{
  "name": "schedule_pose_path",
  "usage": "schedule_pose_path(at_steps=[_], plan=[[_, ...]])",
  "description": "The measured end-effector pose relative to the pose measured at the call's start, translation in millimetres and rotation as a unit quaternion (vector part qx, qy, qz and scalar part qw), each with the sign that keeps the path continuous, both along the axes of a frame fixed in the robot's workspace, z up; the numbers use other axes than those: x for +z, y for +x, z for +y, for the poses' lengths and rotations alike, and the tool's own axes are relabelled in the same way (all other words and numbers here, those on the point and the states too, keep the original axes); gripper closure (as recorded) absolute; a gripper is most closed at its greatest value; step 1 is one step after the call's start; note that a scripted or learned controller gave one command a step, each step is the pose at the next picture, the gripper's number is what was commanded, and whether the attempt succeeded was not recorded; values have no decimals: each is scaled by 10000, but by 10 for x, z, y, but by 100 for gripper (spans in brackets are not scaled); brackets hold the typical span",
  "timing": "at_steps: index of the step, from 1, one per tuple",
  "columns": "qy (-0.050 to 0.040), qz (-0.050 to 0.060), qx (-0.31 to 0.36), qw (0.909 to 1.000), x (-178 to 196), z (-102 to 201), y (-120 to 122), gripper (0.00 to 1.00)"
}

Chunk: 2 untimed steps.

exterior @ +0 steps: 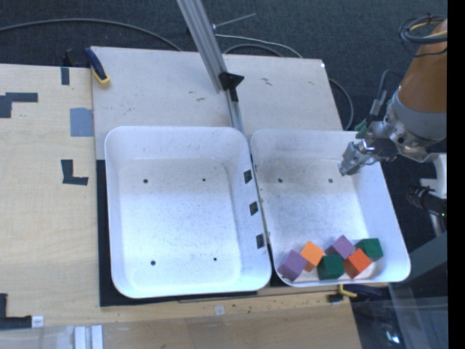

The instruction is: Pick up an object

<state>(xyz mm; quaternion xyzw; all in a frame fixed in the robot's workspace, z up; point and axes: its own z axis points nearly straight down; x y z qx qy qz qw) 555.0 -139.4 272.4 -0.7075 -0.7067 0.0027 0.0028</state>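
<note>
Cluster of small coloured cubes point(333, 259) is seen well below two-finger gripper point(349, 163), toward near bin edge; gripper state cannot be told.

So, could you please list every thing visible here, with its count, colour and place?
Bins: 2, white, side by side on the bench; left bin, right bin.
Blocks: 6, in the right bin's near corner: purple, purple, orange, orange, green, green.
Metal pole: 1, silver, slanting over the bench behind the bins.
Clamp: 1, blue and yellow, far left of the bench.
Cables: black, on the dark floor behind.
Gripper: 1, grey, above the right bin's far right edge, holding nothing visible.
</note>
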Motion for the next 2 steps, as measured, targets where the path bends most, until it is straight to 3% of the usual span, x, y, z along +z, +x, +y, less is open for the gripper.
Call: schedule_pose_path(at_steps=[1,2], plan=[[-16,-82,9,10000,1398,-124,-441,100],[-9,-41,9,10000,1347,-114,-438,0]])
